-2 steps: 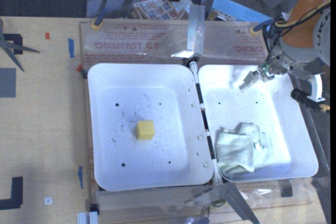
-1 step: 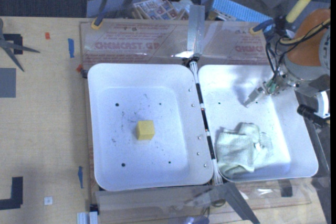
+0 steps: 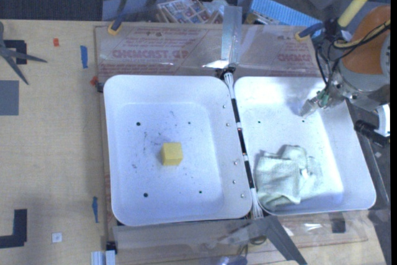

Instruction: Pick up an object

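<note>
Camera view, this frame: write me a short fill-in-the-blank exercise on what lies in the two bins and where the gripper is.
1. The yellow block lies in the ____ bin.
2. The crumpled white cloth lies in the ____ bin.
3. The gripper hangs over the right bin, apart from the ____.

Missing words: left; right; cloth

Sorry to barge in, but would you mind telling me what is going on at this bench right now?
The arm reaches in from the right, and its gripper sits over the upper part of the right bin, with nothing seen in its grasp. A crumpled white cloth lies lower in that bin, apart from the gripper. A yellow block sits alone near the middle of the left bin.
</note>
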Action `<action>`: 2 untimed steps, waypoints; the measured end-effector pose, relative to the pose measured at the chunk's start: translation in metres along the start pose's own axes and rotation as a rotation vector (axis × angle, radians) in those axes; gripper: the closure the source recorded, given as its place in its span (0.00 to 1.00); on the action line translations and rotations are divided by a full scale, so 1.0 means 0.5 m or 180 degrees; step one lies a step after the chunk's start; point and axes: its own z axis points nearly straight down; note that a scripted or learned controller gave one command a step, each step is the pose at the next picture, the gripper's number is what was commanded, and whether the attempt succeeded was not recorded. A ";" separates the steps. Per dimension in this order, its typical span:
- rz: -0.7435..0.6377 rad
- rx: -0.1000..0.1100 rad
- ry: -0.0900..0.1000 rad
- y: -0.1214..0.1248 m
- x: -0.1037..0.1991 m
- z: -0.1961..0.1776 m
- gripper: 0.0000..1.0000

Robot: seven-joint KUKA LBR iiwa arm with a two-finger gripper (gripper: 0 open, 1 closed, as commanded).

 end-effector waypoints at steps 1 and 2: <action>0.0178 0.0016 0.0005 -0.100 0.012 0.022 1.00; 0.1773 0.0009 0.0001 -0.011 0.124 0.022 1.00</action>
